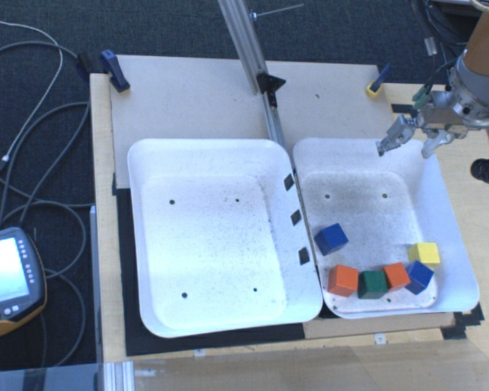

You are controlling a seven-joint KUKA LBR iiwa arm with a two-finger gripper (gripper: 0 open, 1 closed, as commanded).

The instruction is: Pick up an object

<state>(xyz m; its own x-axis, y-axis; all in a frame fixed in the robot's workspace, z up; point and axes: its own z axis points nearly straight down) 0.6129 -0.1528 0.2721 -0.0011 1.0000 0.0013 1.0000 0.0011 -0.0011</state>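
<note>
Above the right bin (440, 194), the claw (412, 142) hangs seemingly wide, well apart from blocks (375, 282).

Your worktop (196, 104) is a pale board carrying two shallow white bins side by side: the left bin (147, 177) and the right bin (448, 218), their rims touching. A blue clamp (114, 69) grips its far left corner, a yellow-blue clamp (377, 82) its far right edge.

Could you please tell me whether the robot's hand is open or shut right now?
Open: the hand hovers above the right bin's far edge with its two fingers spread apart and nothing between them.
</note>
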